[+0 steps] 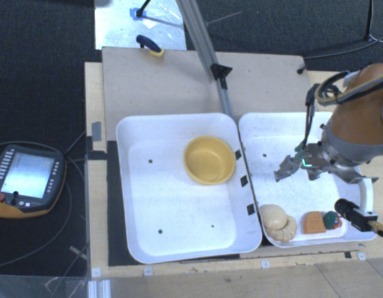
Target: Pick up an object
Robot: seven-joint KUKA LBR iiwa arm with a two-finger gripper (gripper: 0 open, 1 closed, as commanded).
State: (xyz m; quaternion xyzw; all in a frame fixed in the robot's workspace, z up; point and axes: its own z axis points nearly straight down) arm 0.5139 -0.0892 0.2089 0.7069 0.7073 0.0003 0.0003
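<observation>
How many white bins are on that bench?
2. The left bin holds a yellow bowl; the right bin sits beside it, under the robot's hand.

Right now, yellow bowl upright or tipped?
Upright: the yellow bowl in the left bin shows its round open mouth facing up, rim level.

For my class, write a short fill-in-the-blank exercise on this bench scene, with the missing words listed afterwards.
1. The yellow bowl sits in the ____ bin as the camera sees it.
2. The gripper is over the ____ bin.
3. The orange block lies near that bin's ____ edge in the view.
4. The beige round object lies to the ____ of the orange block in the view.

Missing words: left; right; bottom; left
</observation>
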